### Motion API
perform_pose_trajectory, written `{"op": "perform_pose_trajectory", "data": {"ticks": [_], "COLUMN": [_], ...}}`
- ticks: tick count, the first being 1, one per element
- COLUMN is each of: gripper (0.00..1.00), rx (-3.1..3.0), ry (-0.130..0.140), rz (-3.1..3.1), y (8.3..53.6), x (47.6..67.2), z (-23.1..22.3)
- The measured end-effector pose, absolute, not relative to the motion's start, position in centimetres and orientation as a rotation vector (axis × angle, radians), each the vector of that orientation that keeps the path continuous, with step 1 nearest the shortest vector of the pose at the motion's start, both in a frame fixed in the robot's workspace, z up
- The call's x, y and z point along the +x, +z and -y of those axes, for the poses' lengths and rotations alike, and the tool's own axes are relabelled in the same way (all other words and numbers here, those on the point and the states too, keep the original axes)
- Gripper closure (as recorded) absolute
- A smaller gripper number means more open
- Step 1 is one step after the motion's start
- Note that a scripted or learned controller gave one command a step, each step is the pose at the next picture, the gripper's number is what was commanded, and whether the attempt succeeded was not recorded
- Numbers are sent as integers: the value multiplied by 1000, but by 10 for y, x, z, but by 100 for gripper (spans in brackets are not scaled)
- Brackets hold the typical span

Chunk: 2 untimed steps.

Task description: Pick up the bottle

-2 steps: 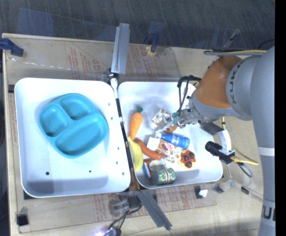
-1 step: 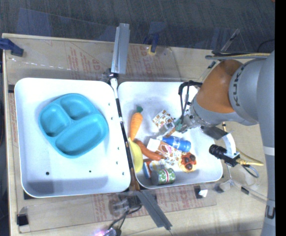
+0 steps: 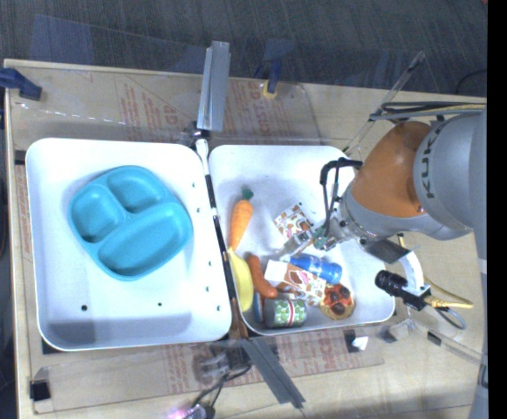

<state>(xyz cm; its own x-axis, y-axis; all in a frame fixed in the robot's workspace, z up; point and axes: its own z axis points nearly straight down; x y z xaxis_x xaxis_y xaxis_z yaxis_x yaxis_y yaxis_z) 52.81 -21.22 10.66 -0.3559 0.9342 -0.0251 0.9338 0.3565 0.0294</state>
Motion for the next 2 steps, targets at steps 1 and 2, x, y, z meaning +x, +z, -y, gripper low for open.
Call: {"op": "perform_pose_trajectory", "data": {"ticks": [1, 2], "gripper": [0, 100], "rx": [1720, 1713], "ry": [13, 12], "rz": [-2575, -2577], "y": [107, 119], "x": [518, 519], "z": [204, 204]}}
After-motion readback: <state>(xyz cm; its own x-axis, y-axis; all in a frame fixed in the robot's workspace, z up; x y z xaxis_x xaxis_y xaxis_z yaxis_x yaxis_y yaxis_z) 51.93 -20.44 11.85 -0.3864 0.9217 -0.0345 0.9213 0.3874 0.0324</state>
